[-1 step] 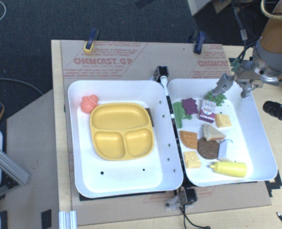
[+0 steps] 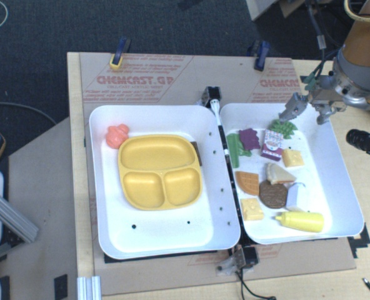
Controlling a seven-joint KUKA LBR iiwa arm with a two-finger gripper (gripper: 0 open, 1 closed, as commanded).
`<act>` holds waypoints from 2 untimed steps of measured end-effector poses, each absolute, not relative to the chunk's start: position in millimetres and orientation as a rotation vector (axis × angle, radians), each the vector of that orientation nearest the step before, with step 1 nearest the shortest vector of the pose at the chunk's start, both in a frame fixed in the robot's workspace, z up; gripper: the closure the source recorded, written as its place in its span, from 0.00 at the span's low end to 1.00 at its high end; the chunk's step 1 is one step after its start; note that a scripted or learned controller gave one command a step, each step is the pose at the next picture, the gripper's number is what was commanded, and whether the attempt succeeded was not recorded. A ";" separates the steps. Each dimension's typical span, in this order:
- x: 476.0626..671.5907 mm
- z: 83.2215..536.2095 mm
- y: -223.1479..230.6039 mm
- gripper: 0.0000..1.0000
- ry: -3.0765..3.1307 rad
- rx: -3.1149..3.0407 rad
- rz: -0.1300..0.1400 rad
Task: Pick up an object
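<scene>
My gripper (image 2: 307, 112) hangs over the far right corner of the right bin (image 2: 335, 167). Its two fingers (image 2: 291, 109) are spread apart with nothing between them, so it is open. Just below it lie a green broccoli piece (image 2: 284, 128) and a small printed carton (image 2: 272, 144). Further in the bin are purple grapes (image 2: 249, 139), a green pickle (image 2: 233, 149), a cheese cube (image 2: 292, 159), a toast slice (image 2: 248, 182), a sandwich wedge (image 2: 280, 173), a brown patty (image 2: 273, 195), a pale cheese block (image 2: 252, 209) and a yellow mustard bottle (image 2: 300, 220).
The left bin (image 2: 104, 217) holds a yellow divided plate (image 2: 160, 170) and a pink toy (image 2: 116, 135) at its far left corner. Two clamps (image 2: 117, 55) grip the board's far edge. Cables and a dark fitting (image 2: 363, 140) lie right of the right bin.
</scene>
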State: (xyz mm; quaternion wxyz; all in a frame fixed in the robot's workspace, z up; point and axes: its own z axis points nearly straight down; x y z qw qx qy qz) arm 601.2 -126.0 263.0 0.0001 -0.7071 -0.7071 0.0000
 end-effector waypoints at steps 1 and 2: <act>600.0 219.1 -130.9 0.00 -2.217 -2.219 0.006; 607.2 159.9 -129.0 0.00 -2.216 -2.217 0.006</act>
